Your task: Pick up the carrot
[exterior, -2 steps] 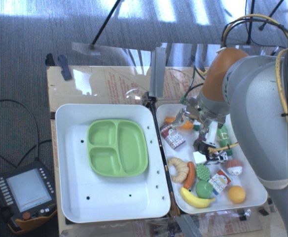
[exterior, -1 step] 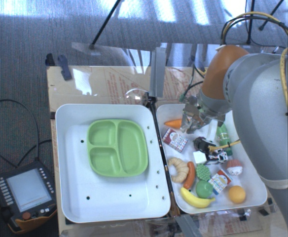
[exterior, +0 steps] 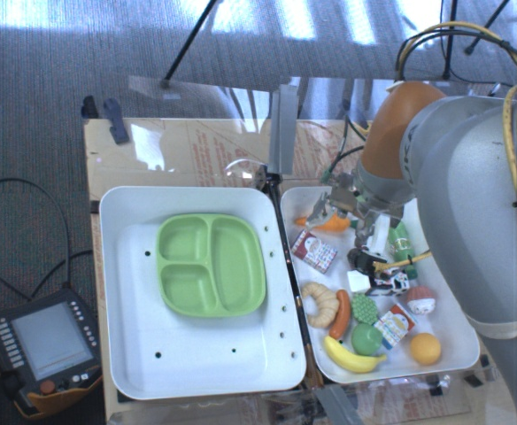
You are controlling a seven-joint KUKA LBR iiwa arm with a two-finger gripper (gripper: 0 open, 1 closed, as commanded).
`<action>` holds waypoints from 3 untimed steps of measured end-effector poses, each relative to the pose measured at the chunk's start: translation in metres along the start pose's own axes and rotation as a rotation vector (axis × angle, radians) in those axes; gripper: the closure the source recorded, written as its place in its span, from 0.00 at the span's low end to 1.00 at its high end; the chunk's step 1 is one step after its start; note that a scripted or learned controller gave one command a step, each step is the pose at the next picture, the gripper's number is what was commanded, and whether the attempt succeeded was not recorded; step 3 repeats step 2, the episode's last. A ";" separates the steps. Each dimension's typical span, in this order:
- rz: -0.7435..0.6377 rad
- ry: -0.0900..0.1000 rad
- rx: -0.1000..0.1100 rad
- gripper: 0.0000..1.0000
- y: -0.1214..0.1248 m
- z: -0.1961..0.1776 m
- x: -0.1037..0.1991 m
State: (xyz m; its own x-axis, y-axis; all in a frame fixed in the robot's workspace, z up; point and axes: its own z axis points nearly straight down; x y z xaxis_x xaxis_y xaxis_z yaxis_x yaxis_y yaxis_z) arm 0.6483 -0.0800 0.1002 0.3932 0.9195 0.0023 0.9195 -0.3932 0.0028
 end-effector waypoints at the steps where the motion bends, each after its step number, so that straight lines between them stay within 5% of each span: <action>1: -0.006 -0.003 0.008 1.00 -0.001 -0.006 0.000; 2: -0.007 -0.003 0.009 0.00 -0.001 -0.006 0.001; 3: -0.007 -0.003 0.009 0.00 -0.001 -0.006 0.001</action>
